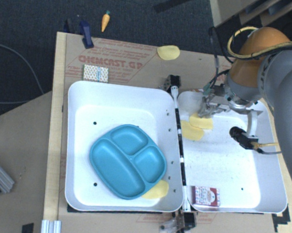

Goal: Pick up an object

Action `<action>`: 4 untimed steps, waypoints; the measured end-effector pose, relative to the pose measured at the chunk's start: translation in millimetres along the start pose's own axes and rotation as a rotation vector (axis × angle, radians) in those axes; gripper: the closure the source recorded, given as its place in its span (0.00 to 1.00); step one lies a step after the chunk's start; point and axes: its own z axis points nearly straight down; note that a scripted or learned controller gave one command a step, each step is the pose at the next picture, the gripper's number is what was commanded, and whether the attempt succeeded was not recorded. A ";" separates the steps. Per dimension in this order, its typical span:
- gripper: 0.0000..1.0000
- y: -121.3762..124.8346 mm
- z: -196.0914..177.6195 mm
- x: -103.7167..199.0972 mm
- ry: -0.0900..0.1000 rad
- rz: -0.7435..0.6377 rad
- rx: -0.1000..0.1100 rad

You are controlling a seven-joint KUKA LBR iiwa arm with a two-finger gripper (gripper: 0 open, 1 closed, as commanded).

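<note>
Two shallow white bins sit side by side on the counter (116, 57), which is covered with brown board bearing red lettering. Left bin (81, 105): holds a blue divided plate (127, 160), lying flat near the middle, with a pale yellow piece (157, 190) tucked against its lower right edge, touching or partly under it. Right bin (244, 178): holds a pale yellow object (196, 127) near its upper left corner, close to the wall shared with the left bin; it may be two pieces overlapping, the view does not settle this. A small red and white packet (205, 196) rests at the lower left of the right bin, against the front rim.

Arm: grey, with orange band (257, 53), reaching in from the right over the upper part of the right bin. Gripper (208, 109) is lowered directly above the pale yellow object, at or just touching its upper edge. Whether the fingers are spread or closed cannot be told from this angle, and no object is seen between them.

On the counter behind the bins: a yellow piece (168, 52), a small patterned packet (96, 73) and a blue item (86, 33). A small orange carrot-like item (105, 22) lies on the dark floor beyond
</note>
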 end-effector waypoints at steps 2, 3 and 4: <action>0.00 -1.6 11.7 -3.4 0.001 0.002 0.006; 1.00 0.1 -0.2 -3.0 0.000 0.001 -0.001; 0.00 -0.1 0.1 -3.0 0.000 0.001 0.000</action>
